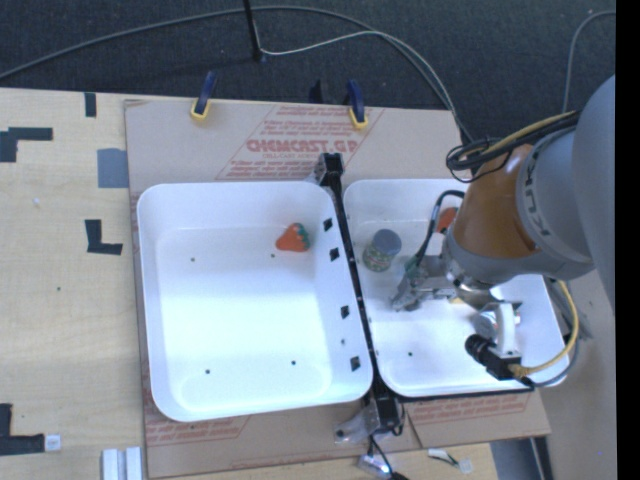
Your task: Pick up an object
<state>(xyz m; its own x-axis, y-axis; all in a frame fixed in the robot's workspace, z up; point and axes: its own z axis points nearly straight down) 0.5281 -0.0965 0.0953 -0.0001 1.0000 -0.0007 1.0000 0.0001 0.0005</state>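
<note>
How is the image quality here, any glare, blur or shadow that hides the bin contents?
Camera view: even lighting; the left bin is bright white but not blown out, and the orange object reads sharply. In the right bin, the arm shades the area near the end effector; the grey can looks slightly soft.

Smooth, glossy white plastic for both bins, left (160,298) and right (440,373); matt brown cardboard sheet (290,143) beneath, printed in red; pale wood-look bench top (60,308); dark, rough carpet-like floor (120,18); matt grey arm casing (590,183) with satin orange band (490,218)
</note>
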